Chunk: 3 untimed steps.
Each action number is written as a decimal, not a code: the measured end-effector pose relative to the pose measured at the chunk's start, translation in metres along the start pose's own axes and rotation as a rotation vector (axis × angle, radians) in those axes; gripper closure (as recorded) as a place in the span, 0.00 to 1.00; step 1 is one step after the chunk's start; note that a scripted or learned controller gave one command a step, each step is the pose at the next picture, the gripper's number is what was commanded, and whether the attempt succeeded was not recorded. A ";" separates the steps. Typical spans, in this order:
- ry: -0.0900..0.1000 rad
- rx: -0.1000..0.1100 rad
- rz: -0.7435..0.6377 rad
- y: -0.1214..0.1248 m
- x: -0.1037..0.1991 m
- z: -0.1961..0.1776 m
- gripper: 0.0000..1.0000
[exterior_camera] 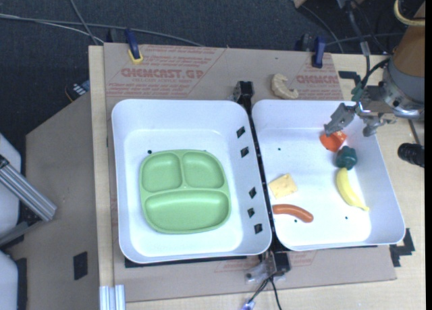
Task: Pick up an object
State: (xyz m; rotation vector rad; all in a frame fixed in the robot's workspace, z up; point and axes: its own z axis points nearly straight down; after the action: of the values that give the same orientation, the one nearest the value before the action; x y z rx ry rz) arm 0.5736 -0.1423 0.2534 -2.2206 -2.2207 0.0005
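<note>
The flat worktop (202,65) of pale brown board with faded red lettering bears two shallow white plastic bins. The left white bin (125,167) touches the right white bin (385,187) along a shared edge. Behind the right bin lies a small beige curved lump (284,86) (its make is unclear), directly on the board.

You see two white bins (128,167) of smooth, slightly glossy plastic; the green divided tray (183,190) looks like matt plastic; the banana (351,189), the cheese wedge (283,184) and the sausage (293,213) have the soft sheen of moulded plastic; the bench board (202,65) looks like dull printed cardboard; the gripper (351,118) shows bare grey metal.
</note>
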 end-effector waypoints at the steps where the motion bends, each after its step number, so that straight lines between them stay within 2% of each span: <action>1: 0.002 0.006 0.000 -0.004 0.010 0.055 0.00; 3: 0.002 0.005 0.000 -0.010 0.006 0.168 0.00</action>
State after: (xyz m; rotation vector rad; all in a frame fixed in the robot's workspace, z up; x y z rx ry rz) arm 0.5632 -0.1362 0.0853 -2.2168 -2.2171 0.0042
